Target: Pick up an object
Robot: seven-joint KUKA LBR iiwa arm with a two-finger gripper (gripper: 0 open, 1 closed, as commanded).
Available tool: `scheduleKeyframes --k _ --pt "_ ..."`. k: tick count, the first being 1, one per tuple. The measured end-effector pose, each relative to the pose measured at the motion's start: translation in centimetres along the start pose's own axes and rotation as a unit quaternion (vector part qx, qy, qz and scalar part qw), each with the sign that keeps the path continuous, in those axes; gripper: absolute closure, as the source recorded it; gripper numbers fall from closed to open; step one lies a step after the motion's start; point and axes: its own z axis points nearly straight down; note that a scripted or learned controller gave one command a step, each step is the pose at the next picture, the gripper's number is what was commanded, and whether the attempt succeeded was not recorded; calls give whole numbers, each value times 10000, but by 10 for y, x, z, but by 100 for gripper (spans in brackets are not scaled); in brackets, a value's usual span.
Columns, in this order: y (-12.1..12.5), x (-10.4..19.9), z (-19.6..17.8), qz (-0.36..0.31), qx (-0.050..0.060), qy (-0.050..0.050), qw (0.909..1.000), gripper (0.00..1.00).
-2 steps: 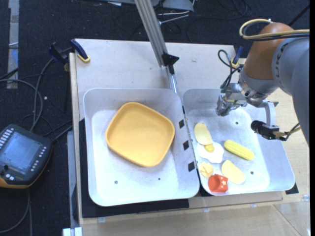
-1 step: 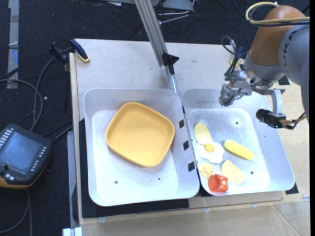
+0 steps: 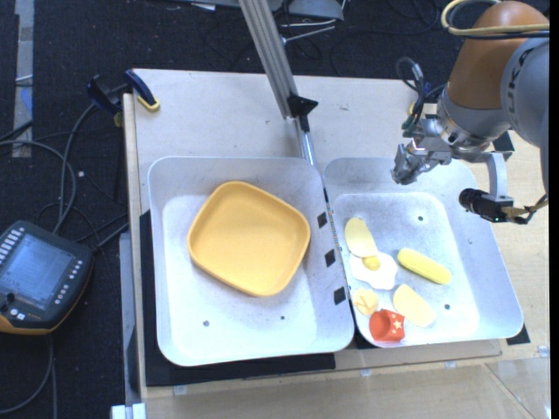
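Observation:
My gripper hangs over the back rim of the right bin, well above and behind the objects. Nothing shows between its fingers. In the right bin lie several small food-like pieces: a pale yellow oval slice, a fried egg shape, a yellow cylinder, a pale wedge, a small yellow piece and a red piece. They cluster at the bin's front left.
The left bin holds a square yellow plate. A metal pole slants up from between the bins. A teach pendant lies on the floor at the left. The right bin's far right part is bare.

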Motion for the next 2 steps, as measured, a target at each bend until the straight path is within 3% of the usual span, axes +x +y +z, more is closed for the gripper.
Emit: scheduleKeyframes --k 2 --pt "-27 92 -5 -16 2 5 10000 100"
